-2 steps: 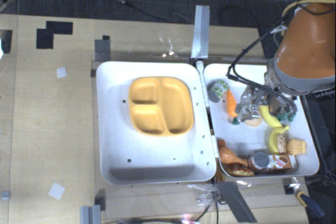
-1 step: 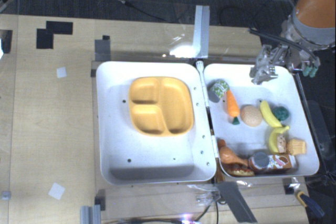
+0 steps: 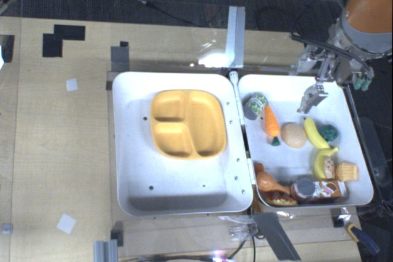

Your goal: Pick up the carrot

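Spanning the pale wooden surface (image 3: 55,150), two shallow white plastic bins are set side by side so that things can be lifted out of one within the arm's reach. The left white bin (image 3: 132,150) carries a yellow moulded tray with three compartments (image 3: 186,123), placed near its middle. The right white bin (image 3: 288,86) is crowded along its near and right edges: two yellow plastic bananas (image 3: 319,147) are laid by the right edge, a brown-labelled bottle (image 3: 316,189) lies along the near edge, and a round beige bun-like piece (image 3: 294,135) sits toward the middle. A small dark-green item (image 3: 330,132) is seen by the right edge, and a green-and-white can (image 3: 255,105) stands near the bin's left edge.

The orange toy carrot with a green tip (image 3: 271,122) lies between the can and the bun, just beside both, its length running roughly from the far edge toward the near edge. It rests on the bin floor and is not yet lifted.

The grey metal hand (image 3: 312,99) is held above the far right part of the right bin, apart from the carrot. Nothing is seen between its fingers; whether they are spread or closed cannot be told at this angle.
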